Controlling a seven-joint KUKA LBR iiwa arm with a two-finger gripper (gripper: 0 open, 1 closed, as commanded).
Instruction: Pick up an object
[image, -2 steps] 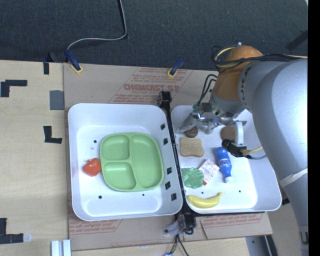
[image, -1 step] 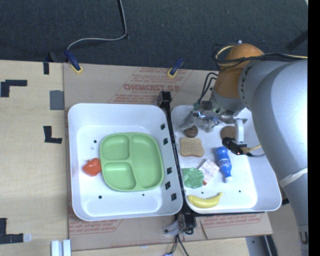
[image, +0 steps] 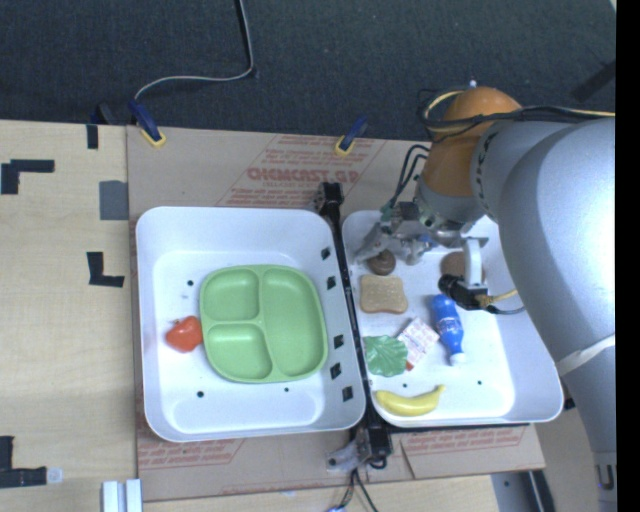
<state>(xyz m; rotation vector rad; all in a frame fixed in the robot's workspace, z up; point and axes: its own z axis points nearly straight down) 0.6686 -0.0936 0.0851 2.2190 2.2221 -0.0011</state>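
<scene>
The right bin holds a small brown round object, a tan bread slice, a blue bottle, a white packet, a green leafy piece and a yellow banana. My gripper hangs low over the far left part of this bin, just above and behind the brown round object. Nothing visibly sits in its grasp. Another brownish object lies partly hidden beside the wrist.
The left bin holds a green divided plate and a red object by its left side. A black divider runs between the bins. The grey arm covers the right bin's far right side.
</scene>
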